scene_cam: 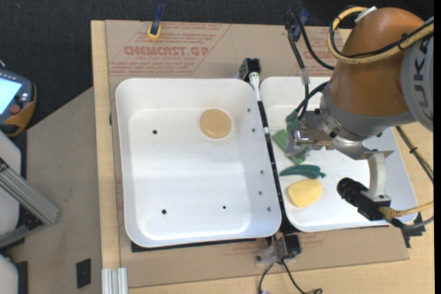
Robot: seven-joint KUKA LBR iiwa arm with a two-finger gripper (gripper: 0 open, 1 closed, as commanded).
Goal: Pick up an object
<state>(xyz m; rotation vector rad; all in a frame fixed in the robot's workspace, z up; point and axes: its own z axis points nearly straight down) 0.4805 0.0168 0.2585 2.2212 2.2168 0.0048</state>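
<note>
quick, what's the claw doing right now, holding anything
Claw: cannot be told; it sits low in the right bin, over the green pieces, above the yellow object.

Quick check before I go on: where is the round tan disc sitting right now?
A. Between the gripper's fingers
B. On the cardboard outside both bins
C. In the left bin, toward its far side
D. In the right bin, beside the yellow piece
C. The round tan disc lies alone on the floor of the left bin, toward its far side, well apart from the arm working over the right bin.
</note>
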